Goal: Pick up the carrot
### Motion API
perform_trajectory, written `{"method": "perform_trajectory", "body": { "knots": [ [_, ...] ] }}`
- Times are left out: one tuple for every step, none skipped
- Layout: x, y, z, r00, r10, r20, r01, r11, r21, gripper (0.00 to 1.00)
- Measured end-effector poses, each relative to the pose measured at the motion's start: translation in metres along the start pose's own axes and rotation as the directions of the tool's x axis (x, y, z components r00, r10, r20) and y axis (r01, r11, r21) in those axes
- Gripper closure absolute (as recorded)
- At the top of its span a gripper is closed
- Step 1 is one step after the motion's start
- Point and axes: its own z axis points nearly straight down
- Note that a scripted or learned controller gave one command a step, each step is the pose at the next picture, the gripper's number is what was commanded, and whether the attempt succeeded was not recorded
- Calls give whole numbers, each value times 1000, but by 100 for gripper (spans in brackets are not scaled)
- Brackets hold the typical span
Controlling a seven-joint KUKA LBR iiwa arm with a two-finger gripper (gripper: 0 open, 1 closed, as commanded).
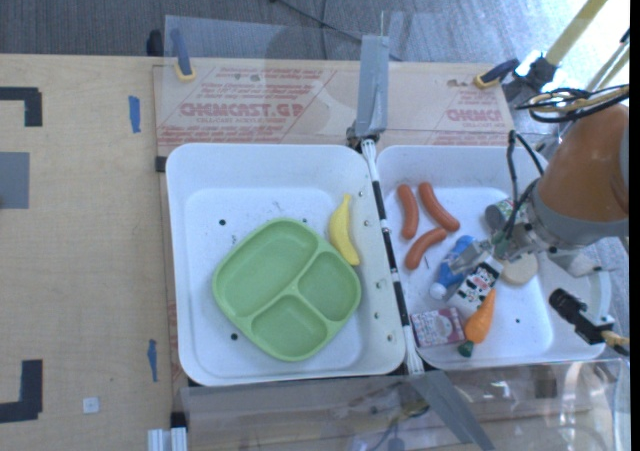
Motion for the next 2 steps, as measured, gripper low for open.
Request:
{"method": "perform_trajectory", "body": {
  "knots": [
    [6,39,-8,998,-57,-16,57,998,19,0],
    [-33,-25,7,1000,-16,-8,16,1000,24,0]
  ]
}}
